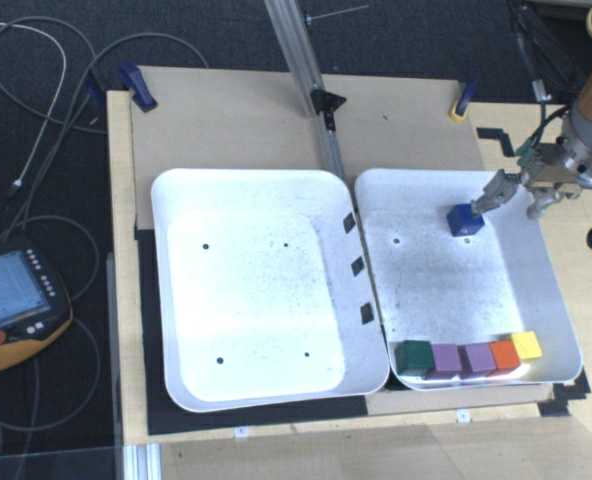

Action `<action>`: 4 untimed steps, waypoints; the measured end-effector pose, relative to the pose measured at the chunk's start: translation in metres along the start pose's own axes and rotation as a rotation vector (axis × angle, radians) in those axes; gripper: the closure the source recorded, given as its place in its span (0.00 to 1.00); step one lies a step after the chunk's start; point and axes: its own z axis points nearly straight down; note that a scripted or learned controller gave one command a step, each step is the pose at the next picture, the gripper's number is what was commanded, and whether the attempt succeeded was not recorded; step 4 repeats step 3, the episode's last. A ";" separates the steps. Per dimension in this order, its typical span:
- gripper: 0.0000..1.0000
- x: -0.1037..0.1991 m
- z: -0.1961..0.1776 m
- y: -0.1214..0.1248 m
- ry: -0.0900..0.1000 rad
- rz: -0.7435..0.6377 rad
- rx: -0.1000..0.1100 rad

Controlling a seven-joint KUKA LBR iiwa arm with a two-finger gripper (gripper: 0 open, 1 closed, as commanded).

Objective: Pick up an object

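1. Five blocks counted in a row against the 6 o'clock wall of the right bin (551,268): green block (412,356), purple block (444,358), paler purple block (476,358), orange block (504,354) and yellow block (527,345), each touching the next.
2. Saw a teach pendant (11,298) off the bench, at 9 o'clock from the left bin (176,198), with loose cables (36,68) running toward 12 o'clock on the dark floor.
3. Noted small black clips (356,265) along the seam between the two bins.
4. Found the blue block (465,219) lying alone on the right bin's floor, toward 12 o'clock from that bin's middle and well apart from the row.
5. Placed the gripper (521,196) at 2 o'clock from the blue block, over the bin's 2 o'clock rim.
6. Read the jaws as spread, with nothing between them; saw one of the fingers (496,190) ending right at the block's 2 o'clock corner, with the block outside the gap. Could not tell whether finger and block touched.
7. Made out part of the grey arm (588,138) at 3 o'clock of the scene.
8. Spotted two clamps at the bench's far corners, a blue clamp (136,86) at 10 o'clock and a clamp with yellow on it (464,98) at 1 o'clock.
9. Saw an aluminium post (291,38) slanting away toward 12 o'clock.
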 end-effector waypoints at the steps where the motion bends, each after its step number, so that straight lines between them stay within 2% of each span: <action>1: 0.00 -0.040 0.114 0.078 -0.004 0.000 -0.002; 2: 0.00 -0.036 0.151 0.079 -0.001 0.000 0.004; 3: 1.00 -0.037 0.137 0.081 -0.004 -0.002 -0.001; 4: 1.00 -0.037 0.137 0.081 -0.004 -0.002 -0.001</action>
